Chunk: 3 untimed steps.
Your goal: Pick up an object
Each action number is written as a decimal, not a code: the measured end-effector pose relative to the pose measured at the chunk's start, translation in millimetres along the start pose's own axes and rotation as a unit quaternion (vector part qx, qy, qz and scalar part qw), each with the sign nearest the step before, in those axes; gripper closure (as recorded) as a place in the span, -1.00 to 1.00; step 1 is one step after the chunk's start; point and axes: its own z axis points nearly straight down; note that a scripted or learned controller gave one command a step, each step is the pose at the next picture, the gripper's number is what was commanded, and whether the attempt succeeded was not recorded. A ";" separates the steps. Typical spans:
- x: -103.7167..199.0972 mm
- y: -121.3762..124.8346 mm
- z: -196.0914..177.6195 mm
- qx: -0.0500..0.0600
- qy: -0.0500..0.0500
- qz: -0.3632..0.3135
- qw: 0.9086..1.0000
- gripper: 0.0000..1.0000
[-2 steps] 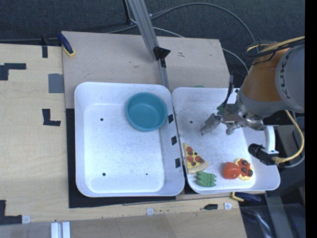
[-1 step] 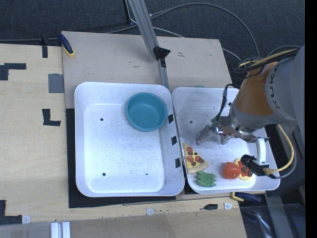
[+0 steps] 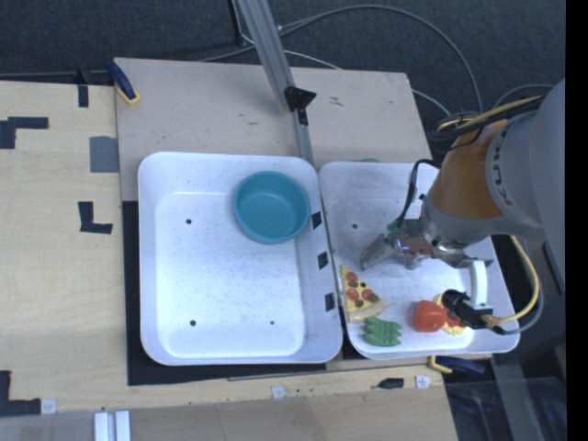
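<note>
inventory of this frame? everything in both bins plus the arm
bowl: 1, blue, left bin, far right corner
pizza slice toy: 1, yellow with red dots, right bin, near left
green toy: 1, green, right bin, near edge beside the pizza slice
tomato toy: 1, red, right bin, near edge
bins: 2, white, side by side
arm: 1, grey with orange band, over right bin
gripper: 1, dark, above right bin floor
</note>
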 end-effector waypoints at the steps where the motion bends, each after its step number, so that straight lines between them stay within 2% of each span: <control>1: -0.9 0.6 -11.3 -0.001 -0.001 0.000 1.000 1.00; 2: 4.8 5.3 -55.0 0.000 0.000 0.000 1.000 1.00; 3: 10.0 -1.3 -101.5 -0.001 0.000 0.000 1.000 1.00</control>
